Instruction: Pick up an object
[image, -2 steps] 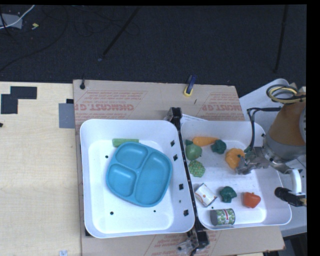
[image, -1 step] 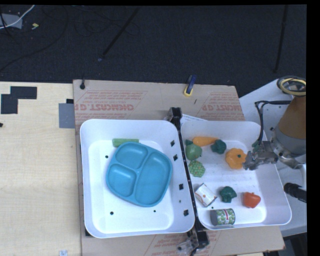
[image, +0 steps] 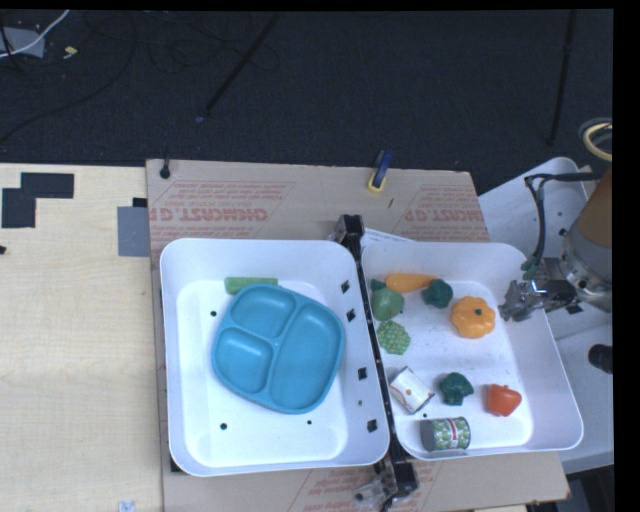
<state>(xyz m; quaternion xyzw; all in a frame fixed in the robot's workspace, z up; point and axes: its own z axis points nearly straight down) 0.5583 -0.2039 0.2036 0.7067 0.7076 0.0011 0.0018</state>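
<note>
While the hand (image: 520, 298) hovers nearby, an orange pumpkin (image: 472, 317) sits upright.

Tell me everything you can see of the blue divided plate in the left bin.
The blue divided plate is light blue, plastic-looking, a rounded square with three compartments: one large and two smaller. It holds nothing. It lies face up, turned at an angle, across the middle of the left bin. Its upper edge overlaps a green piece at the bin's back. Nothing else touches it.
</note>
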